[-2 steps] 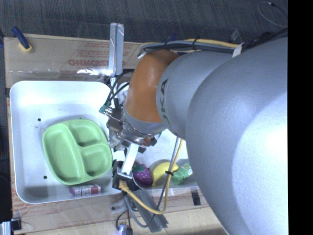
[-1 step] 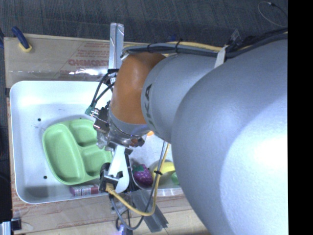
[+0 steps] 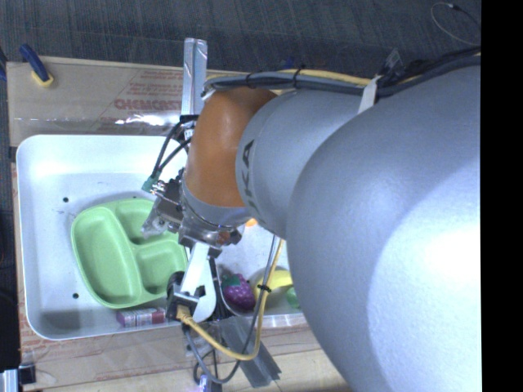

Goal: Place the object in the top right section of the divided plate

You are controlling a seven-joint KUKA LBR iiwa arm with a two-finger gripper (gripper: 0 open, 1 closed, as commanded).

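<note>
The arm (image 3: pixel 368 219) took up the whole right half of my view, reaching in from the right and bending down over the left bin (image 3: pixel 41 186), with its orange band (image 3: pixel 216 153) just above the wrist. In that bin lay the green divided plate (image 3: pixel 114 260), flat, its one large compartment running up and down the view on the left side and its two smaller sections stacked on the right. The gripper (image 3: pixel 161 217) hung at the plate's upper right section, right over its edge. The wrist hid it, so I could not tell whether it was open or closed, or whether it gripped anything. A reddish tube (image 3: pixel 140 318) lay against the bin's near wall, just below the plate, long axis left to right. To the right of the plate, under the arm, I saw a purple cluster (image 3: pixel 239 292) and a yellow piece (image 3: pixel 278 280) just beside it, both apart from the gripper.
</note>
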